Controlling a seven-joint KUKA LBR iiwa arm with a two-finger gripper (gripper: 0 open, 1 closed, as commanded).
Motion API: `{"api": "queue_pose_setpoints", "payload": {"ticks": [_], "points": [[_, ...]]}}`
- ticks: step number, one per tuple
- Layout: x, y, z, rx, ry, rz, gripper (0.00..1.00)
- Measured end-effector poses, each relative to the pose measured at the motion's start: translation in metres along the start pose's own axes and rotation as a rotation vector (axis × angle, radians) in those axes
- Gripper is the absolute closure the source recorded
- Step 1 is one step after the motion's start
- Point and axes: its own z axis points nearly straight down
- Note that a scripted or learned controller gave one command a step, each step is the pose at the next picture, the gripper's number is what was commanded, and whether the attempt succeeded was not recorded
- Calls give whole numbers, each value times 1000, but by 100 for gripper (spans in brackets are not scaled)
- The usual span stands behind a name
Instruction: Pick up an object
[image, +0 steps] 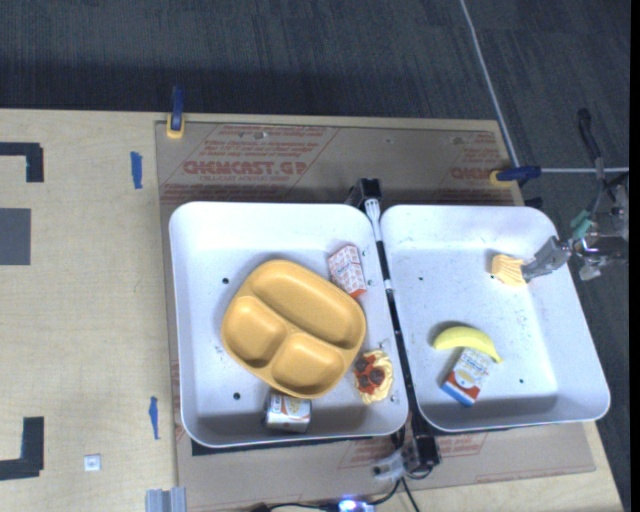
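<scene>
In the right bin (560, 400), a small yellow-orange piece (507, 268) lies near the far wall. My gripper (540, 262) reaches in from the right edge and its tip sits right against that piece's right side. I cannot make out whether it grips the piece. A yellow banana (466, 340) lies mid-bin, with a small red, white and blue carton (467, 378) just in front of it.
The left bin (200, 250) holds a large yellow divided plate (292, 326), a red-and-white packet (347, 268) behind it, a round orange-red item (373, 375) at its right and a small can-like item (287, 410) at the front. A black divider (385, 290) separates the bins.
</scene>
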Motion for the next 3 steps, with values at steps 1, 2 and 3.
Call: {"api": "queue_pose_setpoints", "payload": {"ticks": [1, 2, 3], "points": [[32, 0, 150, 0, 0, 0, 0], [45, -58, 156, -2, 0, 1, 0], [91, -65, 156, -4, 0, 0, 0]]}}
